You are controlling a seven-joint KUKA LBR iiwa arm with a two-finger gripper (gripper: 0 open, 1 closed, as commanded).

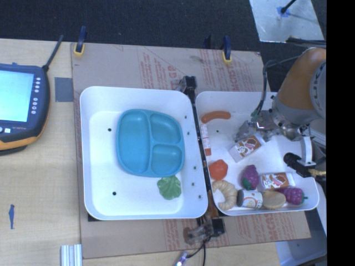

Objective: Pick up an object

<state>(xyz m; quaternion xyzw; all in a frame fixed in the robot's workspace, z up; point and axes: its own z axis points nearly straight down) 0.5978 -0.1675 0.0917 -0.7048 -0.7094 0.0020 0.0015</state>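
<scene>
My gripper (246,131) hangs low over the middle of the right bin (236,101), at the end of the grey arm with the orange band (302,87). Just below its tip, close or touching, lies a small white and red carton (247,147). Around it in this bin are an orange sausage (215,116), a red pepper (218,169), a purple fruit (250,177), a croissant (225,190), a small bottle (250,199), a second carton (276,179) and a bunch of purple grapes (294,195).
The left bin (94,148) holds a blue divided plate (150,142) and a green leafy piece (170,187). A tablet-like pendant (16,107) lies on the bench at far left. A black part (299,165) of the arm overhangs the right bin's right side.
</scene>
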